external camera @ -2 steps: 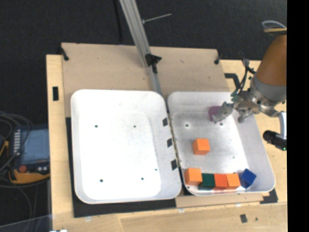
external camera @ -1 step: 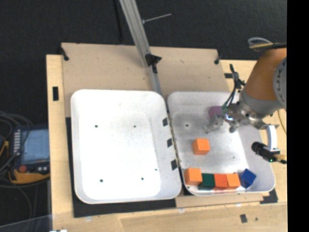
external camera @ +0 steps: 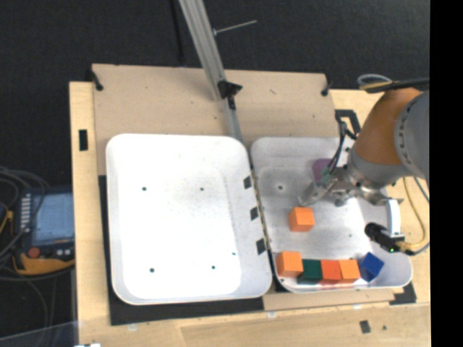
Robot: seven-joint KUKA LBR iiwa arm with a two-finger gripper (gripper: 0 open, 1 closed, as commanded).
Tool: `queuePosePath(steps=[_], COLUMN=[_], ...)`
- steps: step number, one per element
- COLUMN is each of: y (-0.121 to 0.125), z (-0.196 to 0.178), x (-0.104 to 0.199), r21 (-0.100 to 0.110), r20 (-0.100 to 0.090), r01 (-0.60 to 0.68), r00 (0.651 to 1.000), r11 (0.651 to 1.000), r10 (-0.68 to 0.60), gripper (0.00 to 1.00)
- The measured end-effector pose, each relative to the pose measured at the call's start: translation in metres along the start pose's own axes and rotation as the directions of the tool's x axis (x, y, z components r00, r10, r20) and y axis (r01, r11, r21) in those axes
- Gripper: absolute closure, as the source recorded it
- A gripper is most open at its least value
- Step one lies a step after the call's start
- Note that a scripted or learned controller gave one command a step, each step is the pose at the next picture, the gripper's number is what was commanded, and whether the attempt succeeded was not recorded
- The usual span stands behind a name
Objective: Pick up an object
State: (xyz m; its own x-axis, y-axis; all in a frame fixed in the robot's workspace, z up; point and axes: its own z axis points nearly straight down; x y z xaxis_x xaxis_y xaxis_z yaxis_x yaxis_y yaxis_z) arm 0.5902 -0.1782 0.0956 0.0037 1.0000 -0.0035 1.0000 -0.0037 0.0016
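Note:
The right bin (external camera: 278, 161) holds the blocks. An orange block (external camera: 302, 218) lies alone near its middle. Along its front edge runs a row: an orange block (external camera: 290, 262), a green one (external camera: 312, 270), two more orange ones (external camera: 339, 270) and a blue one (external camera: 371, 265). A purple object (external camera: 321, 168) shows at the back, partly hidden by the arm. My gripper (external camera: 323, 187) hangs low in the bin, just behind and to the right of the lone orange block. Nothing is seen between its fingers.
The left bin (external camera: 177, 215) lies beside the right one. A metal pole (external camera: 206, 42) slants up from the bench's back. A device with cables (external camera: 43, 226) sits off the bench at the left. The arm's orange band (external camera: 383, 129) overhangs the right bin's right side.

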Motion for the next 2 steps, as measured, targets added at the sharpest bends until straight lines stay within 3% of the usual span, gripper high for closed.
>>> queuePosePath(steps=[1, 2], y=[0.002, 0.003], z=[-0.014, -0.079], x=[-0.001, -0.002], r21=[-0.006, -0.006], r20=[-0.001, -0.001], r01=[-0.007, 0.000], r00=[1.000, 1.000], r11=[1.000, 1.000], r10=[0.007, 0.000], gripper=[1.00, 1.00])
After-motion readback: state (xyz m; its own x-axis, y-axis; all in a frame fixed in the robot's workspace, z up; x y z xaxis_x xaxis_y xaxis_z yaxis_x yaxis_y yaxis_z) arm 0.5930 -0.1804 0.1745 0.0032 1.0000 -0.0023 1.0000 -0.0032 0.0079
